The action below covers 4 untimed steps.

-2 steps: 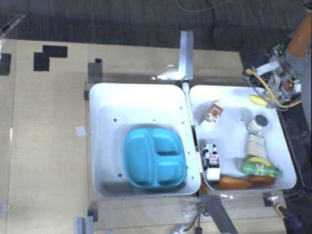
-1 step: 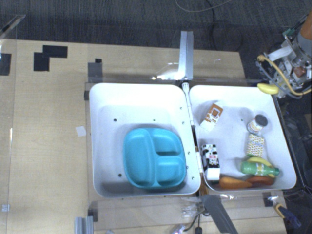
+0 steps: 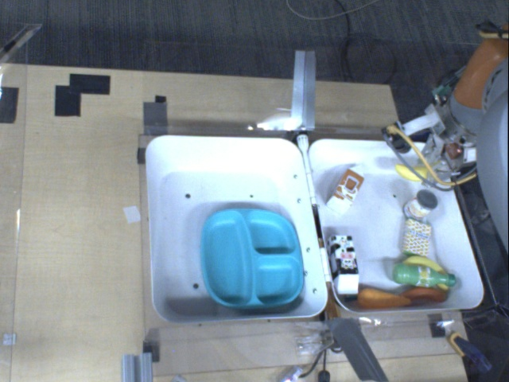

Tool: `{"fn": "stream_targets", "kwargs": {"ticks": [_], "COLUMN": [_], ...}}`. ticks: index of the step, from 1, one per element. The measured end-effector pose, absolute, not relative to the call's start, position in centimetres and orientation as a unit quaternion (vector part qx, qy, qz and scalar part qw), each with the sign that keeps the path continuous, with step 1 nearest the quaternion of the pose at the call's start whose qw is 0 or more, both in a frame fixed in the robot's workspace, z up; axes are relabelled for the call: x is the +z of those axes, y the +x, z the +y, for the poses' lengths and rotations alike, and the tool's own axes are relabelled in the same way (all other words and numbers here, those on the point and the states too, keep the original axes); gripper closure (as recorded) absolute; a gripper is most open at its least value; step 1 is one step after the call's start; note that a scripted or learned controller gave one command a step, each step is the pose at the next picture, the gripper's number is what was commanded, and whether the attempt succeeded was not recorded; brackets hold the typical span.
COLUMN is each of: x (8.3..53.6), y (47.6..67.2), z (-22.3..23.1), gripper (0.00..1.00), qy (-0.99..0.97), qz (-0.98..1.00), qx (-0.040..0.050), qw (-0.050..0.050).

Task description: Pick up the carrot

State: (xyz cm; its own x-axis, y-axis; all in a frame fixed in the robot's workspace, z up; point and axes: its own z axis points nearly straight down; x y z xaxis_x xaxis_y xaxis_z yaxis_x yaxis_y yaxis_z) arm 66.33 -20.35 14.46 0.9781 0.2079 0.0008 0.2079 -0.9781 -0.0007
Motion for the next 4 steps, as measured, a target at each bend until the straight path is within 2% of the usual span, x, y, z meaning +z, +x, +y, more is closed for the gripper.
{"fn": "stream_targets", "kwargs": {"ticks": [1,2,3,4], "x": [19.5,21.4,18.1,18.0], "y": [65.8,66.3,66.5,65.9], "z": [-20.4,-20.5,-20.4,-20.5], "gripper": [1.00,1.00,1.00,1.00], "qy": [-0.994,-0.994,-0.992,-0.994], "qz": [-0.107,-0.108,-0.129,-0.110], "qx": [-0.0020,-0.0017,-0.0010,-0.0007], "qw": [0.000,0.000,0.000,0.001]}}
